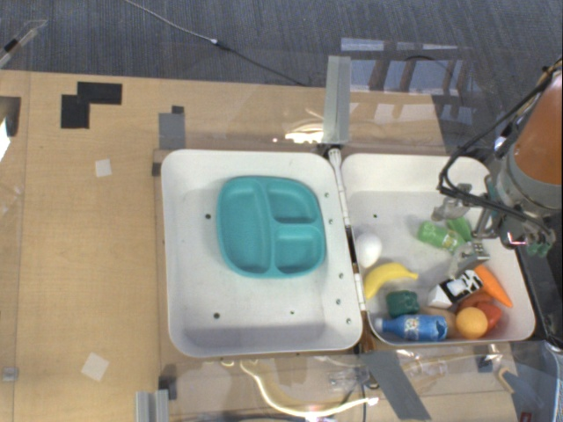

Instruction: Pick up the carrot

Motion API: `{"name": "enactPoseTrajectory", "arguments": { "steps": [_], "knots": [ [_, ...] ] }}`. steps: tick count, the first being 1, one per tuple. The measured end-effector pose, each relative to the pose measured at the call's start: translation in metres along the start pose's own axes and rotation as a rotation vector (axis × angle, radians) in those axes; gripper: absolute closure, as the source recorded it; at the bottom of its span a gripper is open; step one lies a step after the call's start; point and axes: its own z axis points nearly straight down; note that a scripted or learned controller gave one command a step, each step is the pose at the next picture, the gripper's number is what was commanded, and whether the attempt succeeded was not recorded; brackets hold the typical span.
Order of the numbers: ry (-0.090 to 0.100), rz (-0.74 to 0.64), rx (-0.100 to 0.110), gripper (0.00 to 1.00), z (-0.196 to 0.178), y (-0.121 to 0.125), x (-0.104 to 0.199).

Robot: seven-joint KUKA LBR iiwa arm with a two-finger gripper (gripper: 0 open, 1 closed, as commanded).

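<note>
Carrot (493,285) is seen at lower right of the frame, in the right bin (387,192), lying diagonally beside a black-and-white item (461,286) and above a red item (486,310). Hand (471,251) is positioned just upper left of it; finger state cannot be told. Teal plate (268,225) is seen in the left bin (189,262).

You see a smooth, shiny orange carrot (493,286) that looks like plastic. The teal tray (268,225) looks like smooth plastic too. The surface (79,262) looks like dull, light wood.
</note>
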Motion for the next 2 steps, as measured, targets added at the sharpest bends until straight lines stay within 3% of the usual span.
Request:
{"name": "enactPoseTrajectory", "arguments": {
  "steps": [1, 2],
  "knots": [
    [-0.004, 0.116, -0.001, 0.00, -0.037, 0.044, 0.016],
    [-0.003, 0.375, -0.001, 0.00, -0.045, 0.072, 0.018]
  ]
}}
